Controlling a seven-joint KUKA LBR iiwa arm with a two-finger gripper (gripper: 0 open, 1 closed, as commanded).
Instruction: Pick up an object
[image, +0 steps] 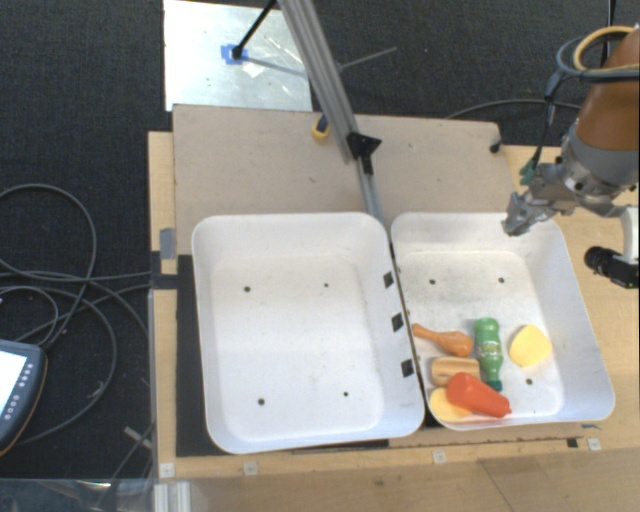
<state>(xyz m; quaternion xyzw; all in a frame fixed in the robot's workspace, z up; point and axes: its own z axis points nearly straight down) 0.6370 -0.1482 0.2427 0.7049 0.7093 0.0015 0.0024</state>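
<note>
Camera view: the claw (520, 222) hung over the far right corner of the right bin (570, 290), at the rim, tip pointed down; couldn't tell how wide it stood, too small and seen end-on, and nothing showed gripped in it. All the candidates sat bunched in that bin's near half, well apart from the claw: a yellow lemon-like piece (530, 346) off to the right by itself, a green bottle-shaped toy (488, 350) upright-ish in the middle, an orange drumstick-shaped piece (445, 340) lying left of it, a tan bun-like piece (452, 370) below that, and a red-orange pepper-like toy (476, 395) lying over a yellow flat piece (447, 406) near the front wall. My read: the cluster piled toward the near left because the bin floor slopes down to its walls and loose toys settle there; the lemon, standing clear, looked the easiest pick, the overlapped ones the riskiest. Left bin (300, 330) was the likely drop side. A grey pole (330, 90) with a black clamp crossed the tabletop (250, 150) behind the bins, probably a camera or light mount. Cables (60, 290) ran on the dark floor left. Writing: none readable; the bottle's label was too blurred, and the screen of the device (15, 385) at the left edge was unreadable.
</note>
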